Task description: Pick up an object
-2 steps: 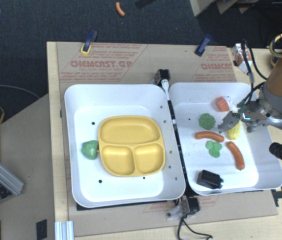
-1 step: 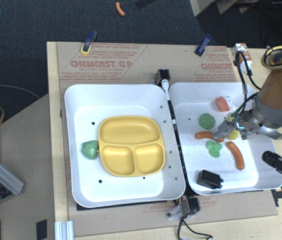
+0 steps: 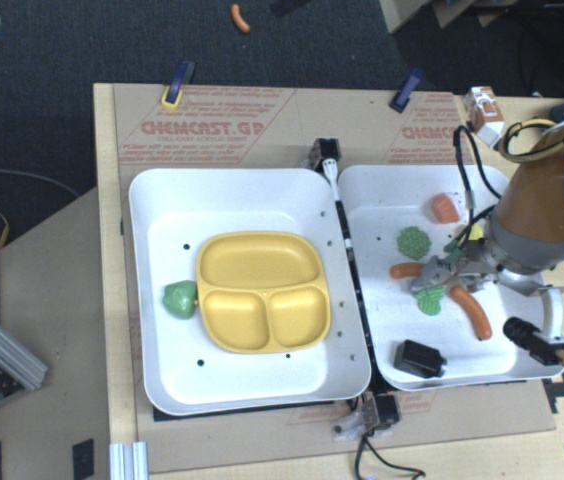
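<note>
Two shallow white bins were seen side by side on the bench. In the left bin (image 3: 152, 208), a yellow divided tray (image 3: 262, 290) was placed near the middle, with one long compartment toward the far edge and two smaller ones toward the near edge. A green leafy toy (image 3: 180, 299) was laid just beside the tray's left edge, on the bin floor.

In the right bin (image 3: 382, 183), several small things were scattered. A small orange-pink piece (image 3: 446, 208) was found near the far right corner. A green broccoli-like piece (image 3: 414, 241) was set toward the middle, and an orange carrot (image 3: 406, 270) was laid just near of it. A second green piece (image 3: 430, 302) was seen beside the carrot, and an orange-red sausage (image 3: 472, 313) was laid aslant toward the right edge. A black block (image 3: 420, 358) was placed near the near edge.

The gripper (image 3: 444, 276) was lowered into the right bin from the right, above the carrot and the second green piece. How far it was open, and whether anything was held, could not be told.
</note>
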Available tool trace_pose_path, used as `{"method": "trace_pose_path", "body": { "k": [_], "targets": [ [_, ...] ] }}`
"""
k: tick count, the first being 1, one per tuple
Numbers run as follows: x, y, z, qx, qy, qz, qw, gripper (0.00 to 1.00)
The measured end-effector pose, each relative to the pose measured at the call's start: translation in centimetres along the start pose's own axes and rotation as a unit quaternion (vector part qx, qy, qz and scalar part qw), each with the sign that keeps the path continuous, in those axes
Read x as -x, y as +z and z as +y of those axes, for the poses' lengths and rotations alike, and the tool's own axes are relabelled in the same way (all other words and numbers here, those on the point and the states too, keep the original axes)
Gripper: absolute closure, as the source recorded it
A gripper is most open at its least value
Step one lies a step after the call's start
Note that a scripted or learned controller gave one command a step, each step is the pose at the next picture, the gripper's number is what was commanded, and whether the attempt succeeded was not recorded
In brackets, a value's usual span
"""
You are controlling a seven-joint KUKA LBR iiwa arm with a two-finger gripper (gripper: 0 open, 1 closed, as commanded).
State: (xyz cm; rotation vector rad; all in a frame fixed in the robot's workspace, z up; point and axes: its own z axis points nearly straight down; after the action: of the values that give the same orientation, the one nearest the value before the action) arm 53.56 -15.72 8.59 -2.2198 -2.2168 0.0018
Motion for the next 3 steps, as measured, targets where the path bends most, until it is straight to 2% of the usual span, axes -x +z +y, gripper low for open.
{"method": "trace_pose_path", "body": {
  "k": [1,3],
  "targets": [
    [0.1,-1.4,0.2,0.004,0.000,-0.002,1.0000,1.00],
    [0.2,-12.7,1.6,0.006,-0.002,-0.003,1.0000,1.00]
  ]
}}
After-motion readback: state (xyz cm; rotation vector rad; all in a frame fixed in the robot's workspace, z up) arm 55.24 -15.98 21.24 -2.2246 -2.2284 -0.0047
